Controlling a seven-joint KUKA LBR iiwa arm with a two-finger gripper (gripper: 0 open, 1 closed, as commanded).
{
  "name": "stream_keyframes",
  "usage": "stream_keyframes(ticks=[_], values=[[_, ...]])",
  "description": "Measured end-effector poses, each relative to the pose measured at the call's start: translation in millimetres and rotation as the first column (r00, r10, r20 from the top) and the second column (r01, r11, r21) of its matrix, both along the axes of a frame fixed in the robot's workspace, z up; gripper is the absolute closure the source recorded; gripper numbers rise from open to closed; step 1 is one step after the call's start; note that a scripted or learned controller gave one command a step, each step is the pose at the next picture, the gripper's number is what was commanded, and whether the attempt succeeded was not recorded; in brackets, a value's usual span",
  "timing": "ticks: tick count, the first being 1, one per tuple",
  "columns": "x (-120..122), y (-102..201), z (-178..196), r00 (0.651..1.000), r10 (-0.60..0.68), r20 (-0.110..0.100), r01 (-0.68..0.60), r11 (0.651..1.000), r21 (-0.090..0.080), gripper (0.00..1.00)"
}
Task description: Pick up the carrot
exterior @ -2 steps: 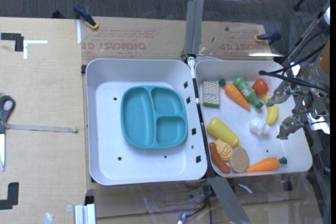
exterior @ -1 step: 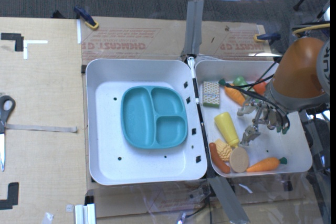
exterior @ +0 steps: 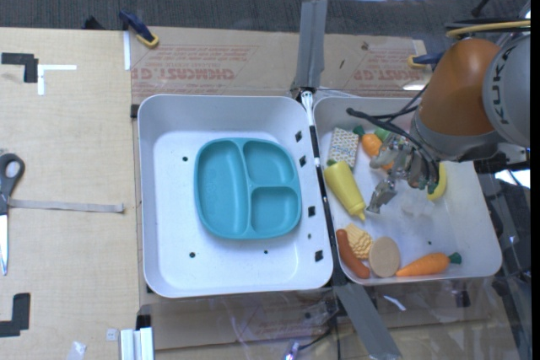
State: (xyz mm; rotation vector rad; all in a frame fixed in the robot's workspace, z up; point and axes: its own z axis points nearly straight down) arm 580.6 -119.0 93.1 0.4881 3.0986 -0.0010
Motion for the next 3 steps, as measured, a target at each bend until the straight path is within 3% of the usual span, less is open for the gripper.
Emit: stream_keyframes(ticks=[1,2,3], values=[[1.5,0.7,10.1,1.000,0.004,0.004,-0.004,1.000,-0.002,1.00],[1.4,0.8,10.1,1.000,0.003,0.004,-0.003,1.000,-0.001,0.00],[2.9,1.1,20.3,1.000,0.006,0.008,-0.006,1.000,-0.003,1.00]])
